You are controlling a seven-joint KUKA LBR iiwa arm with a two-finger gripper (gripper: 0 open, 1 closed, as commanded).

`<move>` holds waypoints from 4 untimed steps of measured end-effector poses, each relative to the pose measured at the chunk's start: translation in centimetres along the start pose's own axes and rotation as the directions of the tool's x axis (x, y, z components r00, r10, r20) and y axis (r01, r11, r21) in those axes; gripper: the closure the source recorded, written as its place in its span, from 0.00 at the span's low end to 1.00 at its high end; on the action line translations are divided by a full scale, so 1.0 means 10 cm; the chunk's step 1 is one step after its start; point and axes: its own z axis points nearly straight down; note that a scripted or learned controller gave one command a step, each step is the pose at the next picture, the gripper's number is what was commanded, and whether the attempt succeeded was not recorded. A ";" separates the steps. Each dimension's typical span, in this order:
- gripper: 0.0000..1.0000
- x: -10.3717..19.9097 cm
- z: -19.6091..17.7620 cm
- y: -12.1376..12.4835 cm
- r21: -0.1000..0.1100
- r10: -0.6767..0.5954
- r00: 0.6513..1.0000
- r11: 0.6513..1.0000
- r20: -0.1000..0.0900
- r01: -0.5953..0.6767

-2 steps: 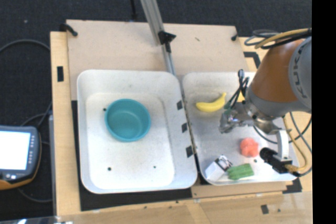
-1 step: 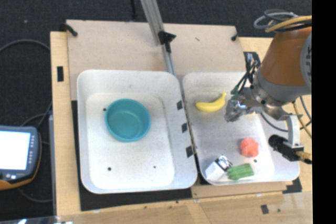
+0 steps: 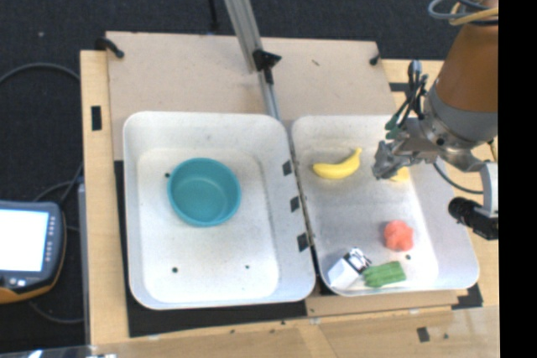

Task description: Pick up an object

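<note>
The end effector (image 3: 388, 163) hangs low over the far part of the right bin (image 3: 436, 264), just right of the yellow banana (image 3: 337, 167). A small yellow bit peeks out beside it. I cannot tell if it is open or closed — it is too small and dark to see. A red lumpy thing (image 3: 399, 235) lies nearer in the same bin. At the near edge sit a green thing (image 3: 384, 274) and a small white and grey thing (image 3: 348, 266), touching. The left bin (image 3: 143, 264) holds a blue bowl (image 3: 204, 191). Both bins rest on the desk (image 3: 185, 71).
</note>
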 end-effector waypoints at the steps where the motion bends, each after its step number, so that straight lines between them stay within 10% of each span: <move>1: 1.00 0.40 0.20 0.33 0.007 0.000 1.000 1.000 0.000 0.000; 4: 1.00 1.78 0.38 1.20 0.005 -0.001 1.000 1.000 -0.001 0.001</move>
